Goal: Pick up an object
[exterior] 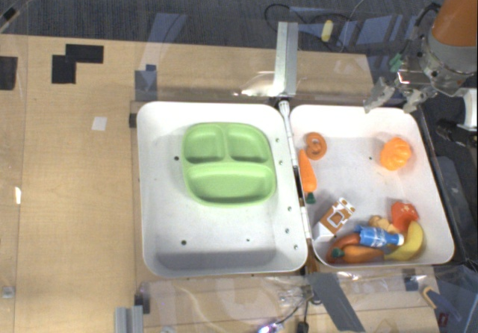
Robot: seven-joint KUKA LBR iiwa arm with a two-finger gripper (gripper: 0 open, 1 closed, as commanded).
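Your nearest candidate is the small orange pumpkin [395,153], sitting alone toward the far right side of the right bin [351,119], well apart from everything else in it. That isolation makes it the sensible pick: bare bin floor lies all around it, so a straight descent should not nudge a neighbour.

The gripper [393,95] hangs above the far right corner of that bin, just beyond its rim, with its two fingers [376,92] splayed apart and nothing between them. To do this step well, bring it in over the pumpkin's middle before lowering. The toy looks rounded, so an off-centre pinch would probably squirt it sideways.

The other options are harder. A brown ring-shaped doughnut [315,145] lies near the bin's left wall, and an orange carrot [307,174] rests right against that wall, where a finger would likely foul the edge. Along the near edge sits a crowded heap: a small printed box [337,216], a blue bottle [379,237] lying on its side, a red tomato [403,213], a yellow banana [409,243] in the near right corner, and a brownish sausage-like piece [358,252]. These touch or overlap, so a grasp there risks catching two things or none.

The left bin [160,242] holds a green divided plate [227,161], well away from your reach line.
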